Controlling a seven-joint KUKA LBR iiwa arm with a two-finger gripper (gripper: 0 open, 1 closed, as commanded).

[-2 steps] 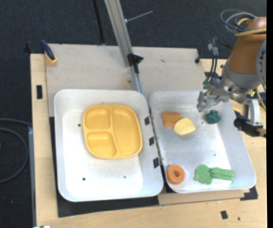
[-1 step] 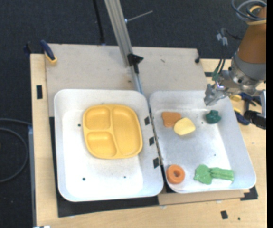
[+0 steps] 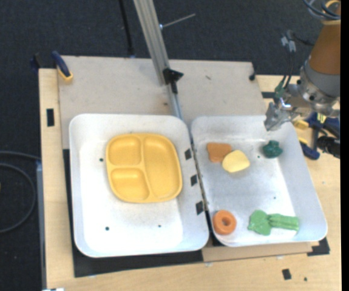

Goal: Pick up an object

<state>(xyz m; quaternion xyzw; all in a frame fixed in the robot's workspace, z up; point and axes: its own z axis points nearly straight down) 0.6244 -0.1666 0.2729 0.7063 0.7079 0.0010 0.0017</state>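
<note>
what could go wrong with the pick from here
1. The end effector hangs by the far rim of the right bin; coming straight down, it might clip that rim.
2. The small dark green piece nearest it lies close to the bin wall, leaving little room.
3. The yellow piece touches the orange block; grabbing one may shove the other.

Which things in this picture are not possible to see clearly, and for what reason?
- Gripper, camera view: small and blurred over the right bin's far edge; whether it holds anything cannot be told.
- Arm: its upper part is cut off by the frame's top.
- Small dark green object: too small to identify.
- Orange block: the pale yellow object seems to cover one corner.
</note>
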